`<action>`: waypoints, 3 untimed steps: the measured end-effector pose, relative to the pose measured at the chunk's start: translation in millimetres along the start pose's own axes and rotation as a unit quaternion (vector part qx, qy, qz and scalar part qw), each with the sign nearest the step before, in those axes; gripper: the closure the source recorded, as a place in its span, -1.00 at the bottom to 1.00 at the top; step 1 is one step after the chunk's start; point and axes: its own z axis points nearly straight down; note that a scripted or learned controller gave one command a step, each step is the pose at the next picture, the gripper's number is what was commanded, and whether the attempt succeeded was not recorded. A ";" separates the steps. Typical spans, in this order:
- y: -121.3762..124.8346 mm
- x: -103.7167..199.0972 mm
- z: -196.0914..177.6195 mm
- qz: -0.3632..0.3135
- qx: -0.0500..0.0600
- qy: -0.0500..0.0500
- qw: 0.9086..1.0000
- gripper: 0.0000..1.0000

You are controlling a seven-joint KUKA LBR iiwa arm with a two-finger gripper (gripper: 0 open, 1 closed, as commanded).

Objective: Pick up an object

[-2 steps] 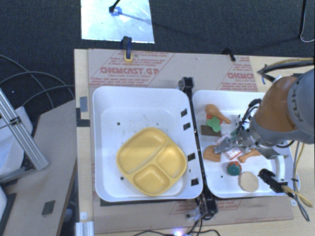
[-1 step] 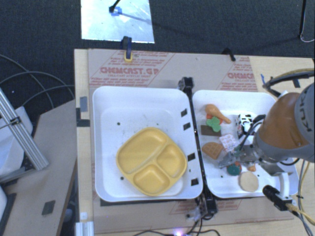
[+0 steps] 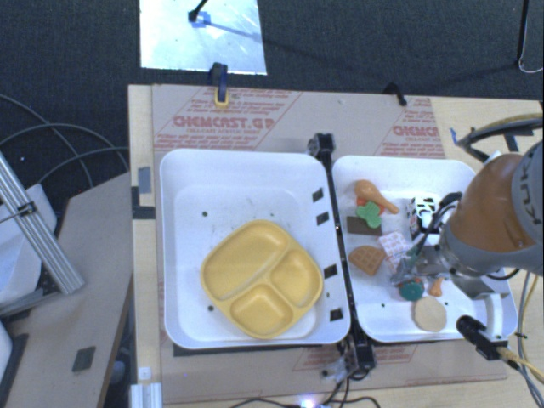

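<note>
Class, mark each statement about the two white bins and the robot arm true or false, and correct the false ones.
1. The yellow divided tray lies in the left bin. True.
2. The tray has five compartments. False: three.
3. The small objects lie in the right bin. True.
4. The round cream disc sits on the tray. False: it is in the right bin.
5. The arm reaches over the left bin. False: over the right bin.

Both bins are white: the left bin [image 3: 183, 253] carries a pale yellow divided tray [image 3: 261, 277], the right bin [image 3: 382, 321] an orange carrot [image 3: 374, 195], a green piece [image 3: 369, 216], a brown waffle [image 3: 368, 259], a teal piece [image 3: 411, 291] and a cream disc [image 3: 429, 314]. A black-and-white patterned toy [image 3: 422, 210] sits there too. The surface [image 3: 280, 121] is tan with red lettering.
</note>
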 end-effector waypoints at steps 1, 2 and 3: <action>64.2 79.1 -93.5 -0.006 -0.005 0.002 1.000 1.00; -3.7 36.6 -61.4 0.002 0.005 0.000 1.000 1.00; 53.6 101.8 -90.5 -0.005 -0.001 0.002 1.000 1.00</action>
